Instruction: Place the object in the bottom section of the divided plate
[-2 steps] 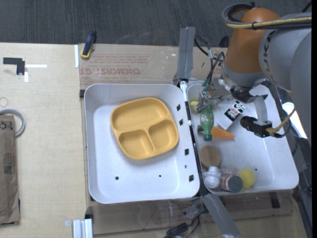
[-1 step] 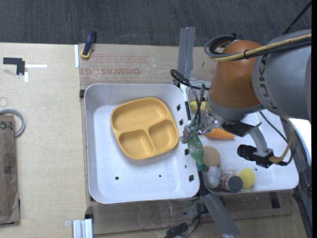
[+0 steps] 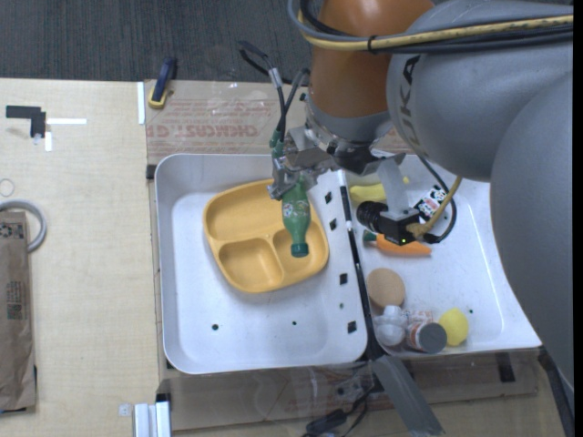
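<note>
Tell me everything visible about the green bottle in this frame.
The green bottle is small, see-through green plastic by its look, with a pale label band around its middle. It hangs roughly upright, slightly tilted, its upper end between the fingers of the gripper and its darker lower end downward. It is over the right part of the yellow divided plate in the left bin; whether it touches the plate is unclear.
</note>
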{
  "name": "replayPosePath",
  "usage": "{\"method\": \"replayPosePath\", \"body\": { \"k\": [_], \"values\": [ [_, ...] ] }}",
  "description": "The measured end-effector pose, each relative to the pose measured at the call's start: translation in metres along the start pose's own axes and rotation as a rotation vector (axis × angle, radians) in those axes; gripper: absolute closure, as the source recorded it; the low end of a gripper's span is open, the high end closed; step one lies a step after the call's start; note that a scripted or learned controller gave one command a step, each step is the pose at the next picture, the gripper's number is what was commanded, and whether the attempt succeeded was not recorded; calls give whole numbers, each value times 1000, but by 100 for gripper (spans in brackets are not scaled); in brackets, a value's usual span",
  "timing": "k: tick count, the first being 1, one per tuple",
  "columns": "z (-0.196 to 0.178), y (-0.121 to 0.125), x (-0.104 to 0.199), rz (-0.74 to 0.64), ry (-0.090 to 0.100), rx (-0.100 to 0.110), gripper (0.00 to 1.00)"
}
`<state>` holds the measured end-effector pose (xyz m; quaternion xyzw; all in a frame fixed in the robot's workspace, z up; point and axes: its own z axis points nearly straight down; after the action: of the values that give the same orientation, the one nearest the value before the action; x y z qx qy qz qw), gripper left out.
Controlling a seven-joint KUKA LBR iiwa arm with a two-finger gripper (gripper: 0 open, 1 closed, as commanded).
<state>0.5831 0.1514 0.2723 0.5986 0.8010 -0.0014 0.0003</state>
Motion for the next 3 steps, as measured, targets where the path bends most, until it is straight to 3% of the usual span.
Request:
{"method": "replayPosePath", "body": {
  "k": [1,2,3],
  "values": [
    [63,-70,40,40,0,4,100],
    [63,-70,40,41,0,4,0],
    [48,-25,65,292,-1,1,0]
  ]
}}
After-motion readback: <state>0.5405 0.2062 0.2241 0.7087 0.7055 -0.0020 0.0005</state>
